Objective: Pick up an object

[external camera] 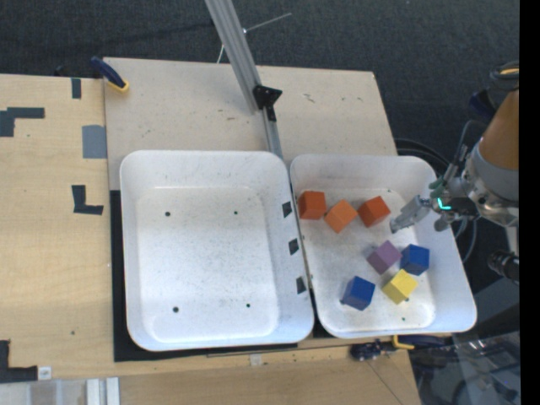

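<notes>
Looking down on the bench, we see two white bins side by side: the left bin [207, 251] and the right bin [384, 310], which holds all the blocks. We count three orange blocks in a row near the top of the right bin: one at the left [312, 204], a middle one [341, 216] just beside it, and a third [373, 211] to the right. Lower down we have a purple block [384, 256], a blue block [414, 258] just beside it on the right, a yellow block [401, 285] touching or nearly touching that blue one from below, and a second blue block [358, 293] toward the bin's bottom left. The arm comes in from the right, and the gripper [411, 213] sits over the right bin's upper right part, near the third orange block and above the purple and blue pair. We see one grey finger [407, 215] slanting down to the left; the other is too blurred, so we cannot tell whether the fingers are apart or together, and no block is visible between them. A metal pole [236, 45] runs diagonally across the bench above the bins.
</notes>
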